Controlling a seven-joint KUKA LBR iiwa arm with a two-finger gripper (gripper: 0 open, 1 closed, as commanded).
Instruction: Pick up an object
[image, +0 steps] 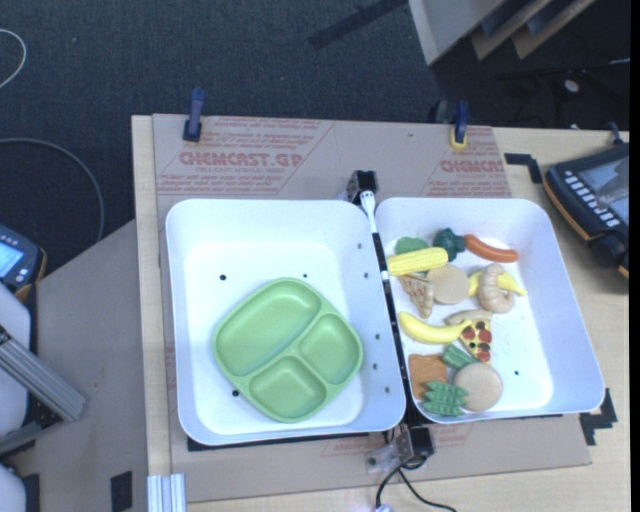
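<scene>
The things to pick from lie heaped in the right bin (560, 300): a corn cob (417, 262) touching a green broccoli piece (448, 241), a sausage (490, 249) just beside them, a banana (428, 329) lower down, and a round bun (478, 385) against a green leafy piece (447, 399) at the near rim. Judging by the crowding toward the wall shared by the 2 bins, they were tipped in loosely to give varied targets. The sausage and banana have the most bare floor around them, so they look the easiest. The left bin (190, 300) holds a green plate (288, 347) with 3 compartments, lying flat. A brown sheet (330, 165) under both bins reads "CHEMCAST GP" in red, repeated and partly cut off at right; 2 blue clamps (193, 115) pin it down.
</scene>
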